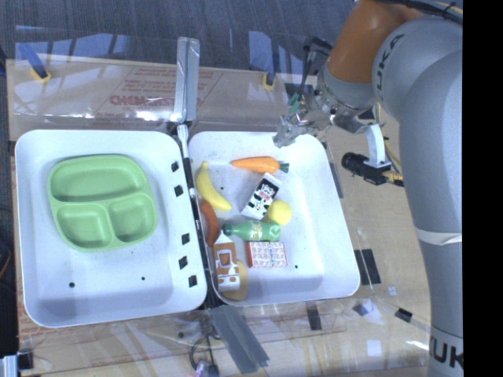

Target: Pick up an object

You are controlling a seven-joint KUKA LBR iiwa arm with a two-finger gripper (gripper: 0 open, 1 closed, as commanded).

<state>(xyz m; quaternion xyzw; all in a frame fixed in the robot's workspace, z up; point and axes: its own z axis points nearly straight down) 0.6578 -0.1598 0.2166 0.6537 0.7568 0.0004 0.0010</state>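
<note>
Lowest in the frame, at the bottom edge of the right bin (338,277), lies a brown packet (226,270) with white lettering, pressed against the bin's left wall, and just to its right sits a small red-and-white patterned box (267,254). Just above these a green bottle (253,231) lies on its side, its cap pointing left, touching a yellow lemon (279,212) at its upper right. Left of the bottle, along the bin's left wall, rests an orange-brown sausage-shaped item (209,220), and above it a yellow banana (211,190) curves downward to the right. A small black-and-white carton (262,195) with a cow pattern lies tilted between the banana and the lemon, touching the lemon. Higher still, an orange carrot (255,164) lies crosswise, its green end pointing right. The left bin (31,289) fills the left half of the frame and holds a green divided tray (100,201) with three compartments in its upper part. At the upper right the grey arm (428,108) with its orange band reaches in, and the gripper (289,132) hangs over the top rim of the right bin, above and to the right of the carrot, apart from all the objects; whether it is open or closed cannot be told, and nothing is seen held in it.
</note>
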